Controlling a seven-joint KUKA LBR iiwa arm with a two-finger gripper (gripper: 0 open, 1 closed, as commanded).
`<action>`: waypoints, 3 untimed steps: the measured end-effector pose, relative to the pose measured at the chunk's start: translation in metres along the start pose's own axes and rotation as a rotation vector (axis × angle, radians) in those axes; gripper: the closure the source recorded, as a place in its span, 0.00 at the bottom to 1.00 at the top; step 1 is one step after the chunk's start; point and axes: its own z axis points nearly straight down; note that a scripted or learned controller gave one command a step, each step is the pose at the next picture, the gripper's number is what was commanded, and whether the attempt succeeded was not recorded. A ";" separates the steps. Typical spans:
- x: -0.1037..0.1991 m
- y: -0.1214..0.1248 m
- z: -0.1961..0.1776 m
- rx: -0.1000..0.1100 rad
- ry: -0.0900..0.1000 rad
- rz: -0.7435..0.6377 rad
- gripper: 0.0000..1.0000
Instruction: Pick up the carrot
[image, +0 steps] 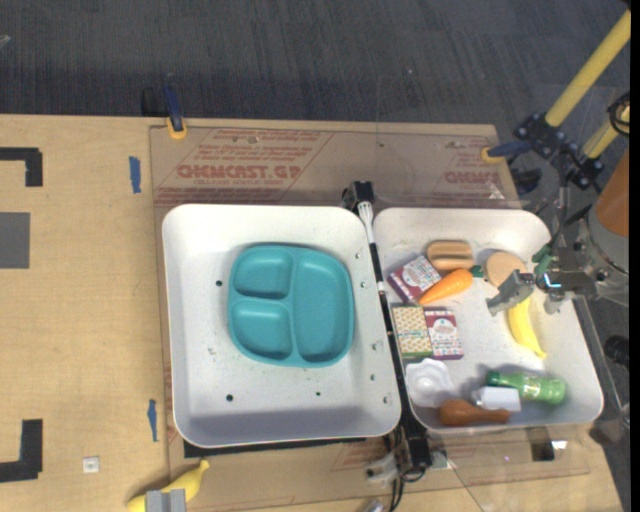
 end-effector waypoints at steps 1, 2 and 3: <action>-0.029 0.100 0.097 0.005 -0.001 -0.004 0.00; 0.011 0.126 0.150 -0.019 -0.007 0.014 0.00; 0.015 0.130 0.137 -0.032 -0.001 0.014 1.00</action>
